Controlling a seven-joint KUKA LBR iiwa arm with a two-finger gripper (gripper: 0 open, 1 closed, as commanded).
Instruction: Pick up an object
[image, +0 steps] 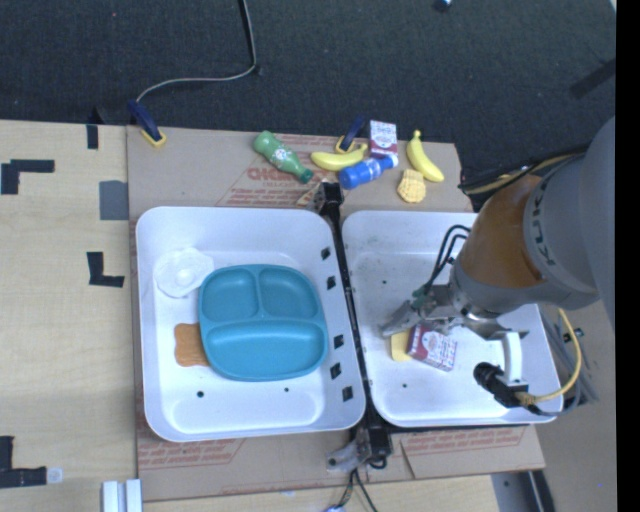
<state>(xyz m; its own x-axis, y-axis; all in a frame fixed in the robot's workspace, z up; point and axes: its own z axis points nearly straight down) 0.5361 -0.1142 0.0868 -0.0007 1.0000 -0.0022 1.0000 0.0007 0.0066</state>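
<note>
Grey and orange-banded, reaching into the right bin (400, 400) from its right side. Hovering the gripper (422, 318) near the bin's middle, fingers spread apart and gripping nothing. Lying just below the gripper: a small red-and-white carton (435, 349), touching a yellow piece (400, 346) on the carton's left. Sitting in the left bin (160, 400), left of the right bin: a blue divided plate (264, 322), a clear cup (181, 272), a tan slice (187, 345).

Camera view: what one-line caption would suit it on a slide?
Grey arm's claw reaches over a small red carton in the right bin; a blue divided plate fills the left.
</note>
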